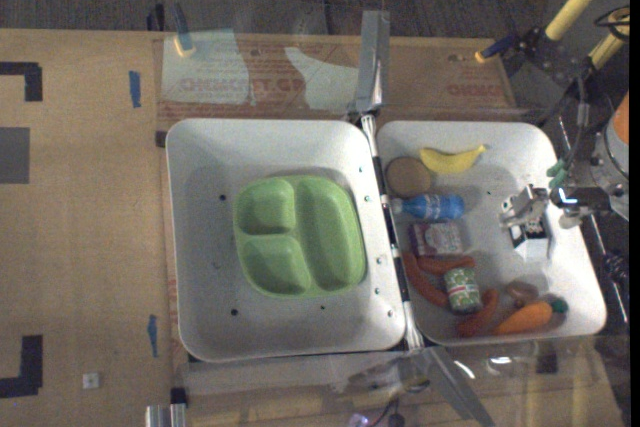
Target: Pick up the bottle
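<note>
Low over the right bin [585, 245], tool [527, 215] right of bottle [428, 207], finger state unclear.

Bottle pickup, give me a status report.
Pincer over right bin, nothing seen held. Bottle lying flat by bin's left wall, untouched. Potato and carton crowd it.

Red print on the cardboard [440, 80] (upside down) stays unreadable.
</note>
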`<state>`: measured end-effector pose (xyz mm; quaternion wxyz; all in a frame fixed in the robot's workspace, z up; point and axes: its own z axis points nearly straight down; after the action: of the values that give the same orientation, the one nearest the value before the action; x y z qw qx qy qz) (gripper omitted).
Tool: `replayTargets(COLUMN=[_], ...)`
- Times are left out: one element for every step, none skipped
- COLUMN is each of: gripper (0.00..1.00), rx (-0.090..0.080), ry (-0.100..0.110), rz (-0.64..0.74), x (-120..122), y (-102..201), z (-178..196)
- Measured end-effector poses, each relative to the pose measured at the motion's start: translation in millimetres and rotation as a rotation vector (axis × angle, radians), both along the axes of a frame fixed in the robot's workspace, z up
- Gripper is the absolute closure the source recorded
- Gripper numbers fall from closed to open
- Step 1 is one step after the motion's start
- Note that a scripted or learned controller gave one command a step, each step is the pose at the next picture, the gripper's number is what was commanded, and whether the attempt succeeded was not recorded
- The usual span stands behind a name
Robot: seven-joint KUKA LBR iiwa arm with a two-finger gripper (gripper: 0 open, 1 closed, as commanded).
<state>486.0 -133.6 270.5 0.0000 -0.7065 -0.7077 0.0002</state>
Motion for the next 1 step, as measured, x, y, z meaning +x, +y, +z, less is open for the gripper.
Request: replayTargets(gripper=[0.00], rx=[-0.001], ry=[-0.003], rz=[0.096], x=[62.1], y=[39.3], z=[-16.7])
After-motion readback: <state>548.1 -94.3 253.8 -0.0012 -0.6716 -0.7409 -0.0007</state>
